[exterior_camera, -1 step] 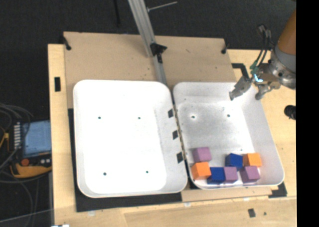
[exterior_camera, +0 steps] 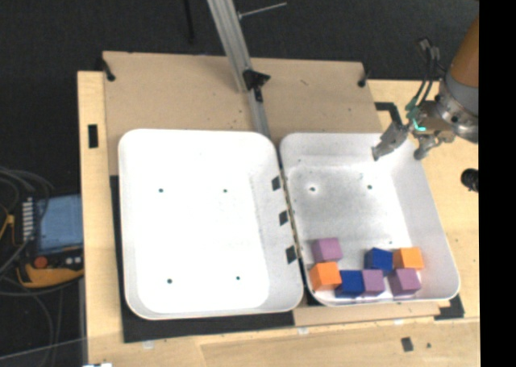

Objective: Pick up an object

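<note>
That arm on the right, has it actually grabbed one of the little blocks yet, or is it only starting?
Only starting, it seems. Nothing looks done: the gripper sits open near the far corner of the right bin with nothing between its fingers. In hand: it hangs over the bin, well away from the blocks. Left to do: reach the cluster at the near end, such as the orange block or purple block, close on one and lift it.

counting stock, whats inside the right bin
The right bin holds seven blocks: three purple, two blue, two orange. Anything beneath them is hidden.
</note>
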Motion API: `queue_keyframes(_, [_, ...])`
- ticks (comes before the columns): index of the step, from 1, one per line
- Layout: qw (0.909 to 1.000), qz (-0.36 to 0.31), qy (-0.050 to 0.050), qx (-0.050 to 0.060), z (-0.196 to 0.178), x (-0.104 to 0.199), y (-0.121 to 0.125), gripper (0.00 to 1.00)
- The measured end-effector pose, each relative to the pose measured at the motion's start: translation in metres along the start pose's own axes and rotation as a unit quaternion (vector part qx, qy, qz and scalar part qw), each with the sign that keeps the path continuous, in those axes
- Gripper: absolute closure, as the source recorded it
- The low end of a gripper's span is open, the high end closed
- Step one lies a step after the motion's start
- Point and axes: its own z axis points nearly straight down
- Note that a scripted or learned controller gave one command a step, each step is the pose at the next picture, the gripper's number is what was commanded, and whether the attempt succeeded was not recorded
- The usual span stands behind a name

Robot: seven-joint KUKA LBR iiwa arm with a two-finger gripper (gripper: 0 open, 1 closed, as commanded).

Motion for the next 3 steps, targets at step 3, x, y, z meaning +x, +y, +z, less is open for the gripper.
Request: queue_keyframes(3, [1.0000, 0.001, 0.000, 0.002, 0.157, 0.012, -0.003, 0.00])
